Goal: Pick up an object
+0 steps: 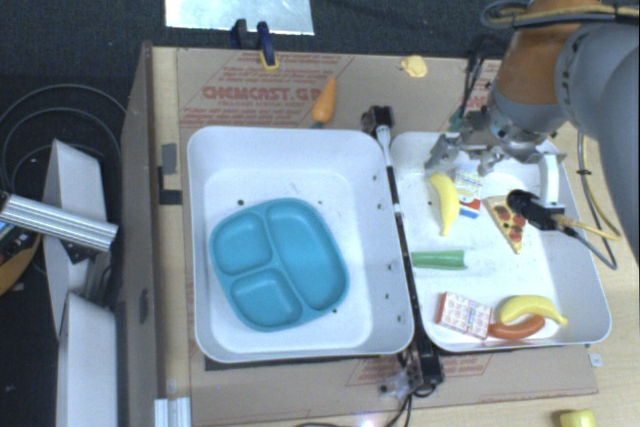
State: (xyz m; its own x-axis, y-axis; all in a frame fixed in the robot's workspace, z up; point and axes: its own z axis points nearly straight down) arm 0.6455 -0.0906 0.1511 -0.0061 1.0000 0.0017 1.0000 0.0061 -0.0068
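At the near edge of the right bin [590,310], toward five o'clock, a yellow banana [530,307] is seen lying on a red sausage-like piece [515,328], with a small red-and-white patterned box [462,314] touching it on the left. Slightly farther in, a green stick [438,259] is laid flat near the divider between the bins. In the left bin [230,155], at about eight o'clock of the view, a blue sectioned plate [278,261] is set. Farther back in the right bin, a pizza slice toy [509,223] is found at three o'clock, and a second banana [445,201] is placed lengthwise just left of a small white packet [469,194]. Above these, toward two o'clock, the gripper [470,155] is held low over the packet and the second banana; its fingers are seen spread apart, and nothing is gripped between them. Beyond the bins, an orange carrot [324,100] is seen on the cardboard at twelve o'clock.
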